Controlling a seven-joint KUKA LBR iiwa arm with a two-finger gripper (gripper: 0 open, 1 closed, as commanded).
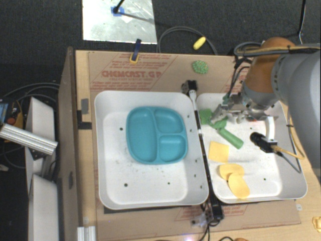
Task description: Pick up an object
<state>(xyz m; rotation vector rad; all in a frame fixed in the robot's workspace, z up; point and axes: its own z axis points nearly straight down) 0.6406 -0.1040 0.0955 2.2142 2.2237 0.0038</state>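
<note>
In the right bin [291, 185] my gripper [219, 117] reaches down at the bin's upper left part, right over a group of green pieces. A flat green piece [205, 117] lies just to its left against the bin's wall. A green cylinder [230, 137] lies slanted just below it. Whether anything is held is hidden by the gripper's body. A yellow square slice [218, 152] and two rounded yellow pieces [231, 171] [239, 186] lie lower in the same bin.
The left bin [113, 185] holds a blue divided plate [156, 135]. The grey arm [296, 84] comes in from the right above the right bin's upper half. A green round thing [200, 67] and a yellow piece [199, 43] lie beyond the bins.
</note>
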